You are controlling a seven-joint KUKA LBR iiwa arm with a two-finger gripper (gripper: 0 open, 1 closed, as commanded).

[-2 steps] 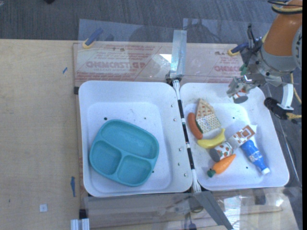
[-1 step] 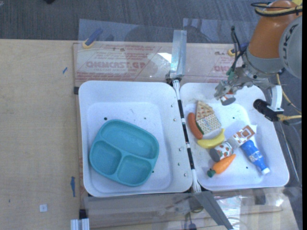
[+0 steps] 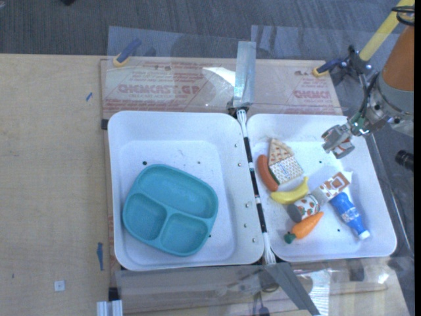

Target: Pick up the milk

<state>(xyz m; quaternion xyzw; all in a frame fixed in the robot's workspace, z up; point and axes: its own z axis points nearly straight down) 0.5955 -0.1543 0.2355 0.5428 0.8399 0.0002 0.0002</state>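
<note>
Hovering gripper (image 3: 339,141), nothing held

Two white bins are seen side by side; a teal divided plate (image 3: 170,209) is laid in the left bin (image 3: 125,127). In the right bin (image 3: 385,242), the milk carton (image 3: 283,161) is flanked by a banana (image 3: 290,193), a carrot (image 3: 304,227) and a blue tube (image 3: 348,214), with the gripper (image 3: 339,141) hung over the bin's far right part

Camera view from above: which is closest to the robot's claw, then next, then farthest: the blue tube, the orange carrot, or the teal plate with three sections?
From the gripper, at the right bin's upper right:
1. The blue tube with a white cap, just below it by the right bin's right wall.
2. The orange toy carrot, lower, near the right bin's front middle.
3. The teal plastic divided plate, across in the left bin.
</note>
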